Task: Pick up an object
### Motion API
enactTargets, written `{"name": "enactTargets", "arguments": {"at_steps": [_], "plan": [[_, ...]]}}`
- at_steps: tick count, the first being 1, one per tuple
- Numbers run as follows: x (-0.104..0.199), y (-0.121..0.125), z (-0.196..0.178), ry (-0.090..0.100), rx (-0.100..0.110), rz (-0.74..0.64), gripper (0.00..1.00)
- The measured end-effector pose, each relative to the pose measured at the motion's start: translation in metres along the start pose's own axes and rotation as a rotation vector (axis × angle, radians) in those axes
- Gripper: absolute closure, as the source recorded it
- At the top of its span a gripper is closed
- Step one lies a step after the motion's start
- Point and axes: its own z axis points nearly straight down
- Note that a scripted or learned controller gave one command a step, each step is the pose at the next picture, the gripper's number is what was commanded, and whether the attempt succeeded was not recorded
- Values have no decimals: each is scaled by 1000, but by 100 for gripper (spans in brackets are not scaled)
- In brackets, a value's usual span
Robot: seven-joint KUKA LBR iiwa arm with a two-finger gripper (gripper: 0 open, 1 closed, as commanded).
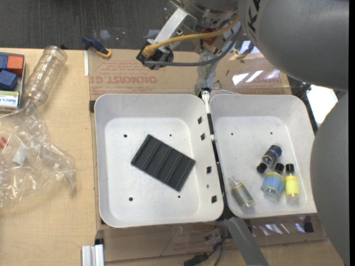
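Overhead, claw (206, 87) above the seam between bins, grip state impossible to tell. Left and below: dark ribbed rectangular plastic panel (163, 162). Right and below: small bottles (275, 176) clustered.

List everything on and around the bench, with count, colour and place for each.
bins: 2, white, side by side mid-bench, left bin, right bin
ridged panel: 1, dark grey, flat and askew in the left bin
small bottles: 4, in the right bin's lower half: dark blue, light blue, yellow, clear
plastic bottle: 1, clear, lying on the bench at far left
plastic wrap: 1, clear, crumpled, left of the bins
box: 1, blue and orange, left edge
cardboard: 1 sheet, brown, under the bins
arm: 1, grey, top right, above the bins
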Motion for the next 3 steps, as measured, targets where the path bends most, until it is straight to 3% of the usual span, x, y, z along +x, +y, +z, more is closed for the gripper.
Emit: {"name": "enactTargets", "arguments": {"at_steps": [1, 2, 3], "plan": [[-17, -41, 152, -4, 2, 6, 0], [-3, -34, 94, 1, 0, 495, 0], [15, -14, 124, 1, 0, 497, 0]]}}
